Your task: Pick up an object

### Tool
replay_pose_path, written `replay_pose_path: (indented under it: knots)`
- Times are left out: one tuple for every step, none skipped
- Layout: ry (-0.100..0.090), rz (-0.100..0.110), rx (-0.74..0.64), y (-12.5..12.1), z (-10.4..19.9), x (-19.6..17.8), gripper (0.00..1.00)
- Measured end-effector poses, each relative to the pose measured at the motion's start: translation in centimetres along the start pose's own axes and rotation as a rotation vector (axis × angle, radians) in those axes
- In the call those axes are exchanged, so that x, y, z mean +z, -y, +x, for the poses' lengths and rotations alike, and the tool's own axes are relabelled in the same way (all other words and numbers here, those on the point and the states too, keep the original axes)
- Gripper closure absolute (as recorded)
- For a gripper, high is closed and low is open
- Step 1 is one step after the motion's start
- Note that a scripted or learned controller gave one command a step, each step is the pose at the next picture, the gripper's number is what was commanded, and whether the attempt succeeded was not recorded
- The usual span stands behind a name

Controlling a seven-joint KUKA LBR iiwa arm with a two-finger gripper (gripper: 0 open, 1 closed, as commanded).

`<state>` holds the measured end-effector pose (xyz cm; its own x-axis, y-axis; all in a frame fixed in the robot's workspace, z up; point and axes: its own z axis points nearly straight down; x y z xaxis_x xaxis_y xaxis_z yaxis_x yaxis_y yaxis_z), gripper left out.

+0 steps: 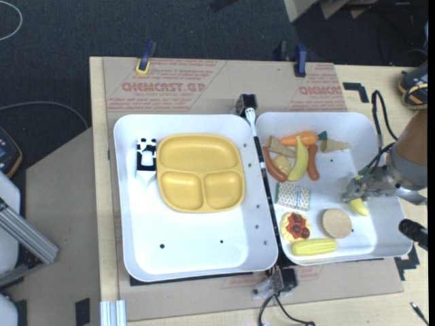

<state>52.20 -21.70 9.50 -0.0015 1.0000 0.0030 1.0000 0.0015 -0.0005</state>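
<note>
The right bin (387, 240) holds several toy foods. At its back lie a banana (298, 160), a carrot (304, 140) and a red sausage (312, 163). A white patterned packet (293, 196) sits mid-left, with a red-and-yellow piece (294, 226), a corn cob (314, 247) and a tan round disc (336, 223) nearer the front. My gripper (358, 190) hangs low over the bin's right side, just above a small yellow piece (359, 208). The two look close or touching; I cannot make out a grasp.
The left bin (190, 250) holds a yellow three-compartment plate (200, 170) and a small black-and-white object (145, 156). My grey arm (413, 151) comes in over the right bin's right wall. Cables run along the divider between the bins.
</note>
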Motion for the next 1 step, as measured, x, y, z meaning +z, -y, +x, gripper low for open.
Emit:
replay_pose_path:
  knots:
    - [0.006, -0.005, 0.002, -0.04, -0.46, -4.34, 1.00]
